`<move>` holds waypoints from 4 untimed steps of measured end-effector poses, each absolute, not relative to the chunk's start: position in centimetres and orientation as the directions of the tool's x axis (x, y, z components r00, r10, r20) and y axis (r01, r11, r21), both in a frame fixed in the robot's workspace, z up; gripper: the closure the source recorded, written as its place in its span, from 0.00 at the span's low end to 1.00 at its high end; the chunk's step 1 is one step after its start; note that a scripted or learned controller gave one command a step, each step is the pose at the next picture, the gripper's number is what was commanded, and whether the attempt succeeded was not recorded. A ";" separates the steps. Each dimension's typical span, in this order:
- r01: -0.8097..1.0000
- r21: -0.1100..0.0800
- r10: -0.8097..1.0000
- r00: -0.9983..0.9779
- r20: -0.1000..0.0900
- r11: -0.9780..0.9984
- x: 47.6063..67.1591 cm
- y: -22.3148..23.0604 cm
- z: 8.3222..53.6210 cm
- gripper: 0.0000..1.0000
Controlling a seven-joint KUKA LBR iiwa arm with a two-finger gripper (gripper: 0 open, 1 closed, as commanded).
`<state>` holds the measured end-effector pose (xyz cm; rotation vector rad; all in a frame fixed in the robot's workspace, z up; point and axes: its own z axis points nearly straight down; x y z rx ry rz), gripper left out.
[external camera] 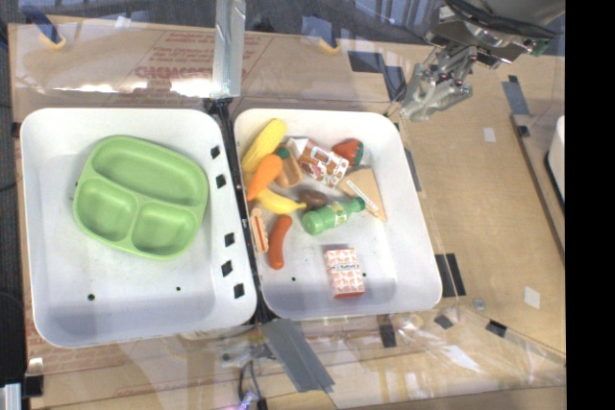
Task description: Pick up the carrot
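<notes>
The carrot point(264, 176) is a short orange piece lying near the left wall of the right bin point(408, 250), between a yellow corn-like piece point(264, 142) and a small banana point(280, 204). My gripper point(419, 103) hangs beyond the bin's far right corner, over the cardboard bench, well to the right of the carrot and higher in the view. I see nothing in it.
Crowded round the carrot are a green bottle point(332, 216), a reddish sausage point(279, 241), a printed snack box point(322, 163), a red fruit point(349, 150), a tan wedge point(366, 188) and a red-and-white carton point(344, 271). The left bin point(48, 293) holds a green divided plate point(142, 197).
</notes>
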<state>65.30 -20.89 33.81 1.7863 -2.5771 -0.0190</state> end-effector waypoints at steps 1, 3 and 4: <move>-1.000 -0.005 -1.000 0.017 0.000 -0.017 65.8 -20.8 41.9 1.00; -0.953 -0.001 -0.953 0.304 -0.002 -0.304 65.8 -20.5 33.0 1.00; -0.907 -0.004 -0.907 0.421 0.002 -0.421 65.8 -20.1 39.7 1.00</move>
